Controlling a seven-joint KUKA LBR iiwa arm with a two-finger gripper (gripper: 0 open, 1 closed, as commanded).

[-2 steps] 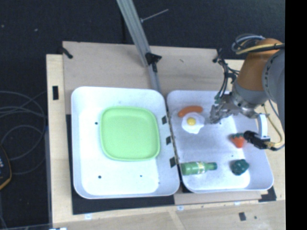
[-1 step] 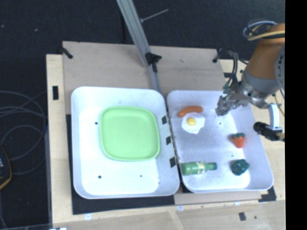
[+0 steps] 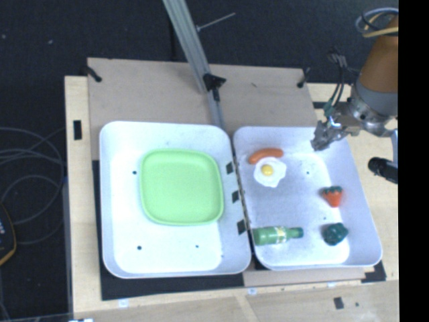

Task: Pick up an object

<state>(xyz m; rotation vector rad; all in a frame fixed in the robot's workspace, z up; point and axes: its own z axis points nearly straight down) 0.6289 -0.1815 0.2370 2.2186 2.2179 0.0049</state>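
the gripper (image 3: 322,141) hangs over the far right corner of the right bin (image 3: 295,261), reaching in from the right on the grey arm (image 3: 375,99) with its orange band (image 3: 382,62). whether it is spread or pressed together cannot be told, as it is small and dark against the bin's rim. nothing is seen pinched in it.

the things to pick all lie in that right bin. to the gripper's left, a little nearer the camera, lies an orange sausage (image 3: 266,155), and just below it, touching or almost touching, a fried egg (image 3: 269,172) with a yellow yolk. below the gripper, well apart from it and near the bin's right wall, sits a small red and orange piece, perhaps a strawberry (image 3: 332,196). further down the same side is a dark green lump (image 3: 334,233). a green bottle (image 3: 277,234) lies on its side at the bin's near left, the farthest thing from the gripper in that bin.

further left of the gripper, across the divide, the left bin (image 3: 120,247) holds a pale green square plate (image 3: 181,186). both bins rest on the table (image 3: 268,96), and a grey pole (image 3: 188,35) slants up behind them.
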